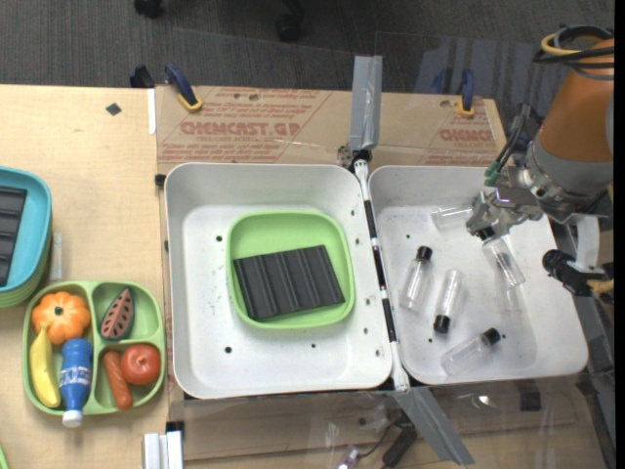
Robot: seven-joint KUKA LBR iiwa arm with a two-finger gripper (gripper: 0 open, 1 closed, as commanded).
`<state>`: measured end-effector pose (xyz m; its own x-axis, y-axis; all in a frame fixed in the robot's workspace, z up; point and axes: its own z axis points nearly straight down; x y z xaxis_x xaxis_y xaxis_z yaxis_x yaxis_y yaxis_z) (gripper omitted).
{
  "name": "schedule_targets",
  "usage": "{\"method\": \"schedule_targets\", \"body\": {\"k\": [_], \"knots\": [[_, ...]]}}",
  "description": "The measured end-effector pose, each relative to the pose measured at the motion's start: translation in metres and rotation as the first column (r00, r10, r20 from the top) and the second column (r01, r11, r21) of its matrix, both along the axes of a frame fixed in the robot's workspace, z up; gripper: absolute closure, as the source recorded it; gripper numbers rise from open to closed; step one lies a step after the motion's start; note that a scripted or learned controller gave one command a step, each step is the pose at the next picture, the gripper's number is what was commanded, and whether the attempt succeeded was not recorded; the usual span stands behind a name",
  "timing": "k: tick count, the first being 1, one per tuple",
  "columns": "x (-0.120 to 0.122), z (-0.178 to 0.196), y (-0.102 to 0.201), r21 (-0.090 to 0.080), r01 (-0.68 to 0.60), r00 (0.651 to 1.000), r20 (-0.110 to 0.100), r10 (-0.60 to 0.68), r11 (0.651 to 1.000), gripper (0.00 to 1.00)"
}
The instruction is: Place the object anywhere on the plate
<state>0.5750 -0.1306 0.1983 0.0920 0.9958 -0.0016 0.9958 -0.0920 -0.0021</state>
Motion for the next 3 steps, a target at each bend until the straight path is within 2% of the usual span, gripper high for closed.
{"method": "schedule_targets", "body": {"k": [1, 2, 3], "knots": [[0.000, 0.000, 0.000, 0.000, 0.000, 1.000, 0.000, 0.000, 1.000, 0.00], [-0.045, 0.008, -0.028, 0.001, 0.122, 0.993, -0.002, -0.122, 0.993, 0.00], [-0.092, 0.038, -0.055, 0.000, 0.328, 0.945, -0.002, -0.328, 0.945, 0.00]]}}
